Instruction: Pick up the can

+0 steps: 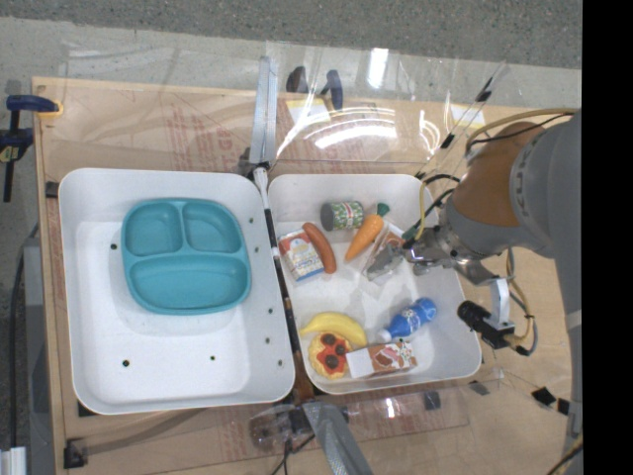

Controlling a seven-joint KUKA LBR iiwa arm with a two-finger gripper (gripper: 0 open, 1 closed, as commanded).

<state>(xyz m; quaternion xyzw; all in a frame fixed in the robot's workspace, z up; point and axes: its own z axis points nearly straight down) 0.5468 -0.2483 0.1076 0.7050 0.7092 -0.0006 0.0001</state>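
The can [343, 215] lies on its side at the back of the right bin [447, 362]; it is green with a pale label and a silver end. My gripper [380, 262] is low over the middle of the right bin, just right of an orange carrot [364, 237]. It sits to the right of the can and nearer the front, and is apart from it. The carrot lies between the can and the gripper. The grey arm with its orange band [495, 188] reaches in from the right.
The right bin also holds a sausage [318, 247], a small carton [299, 257], a banana [333, 325], a pizza slice [329, 355], a blue bottle [410, 319] and a flat box [394, 358]. In the left bin [89, 265] is a teal divided plate [186, 254].
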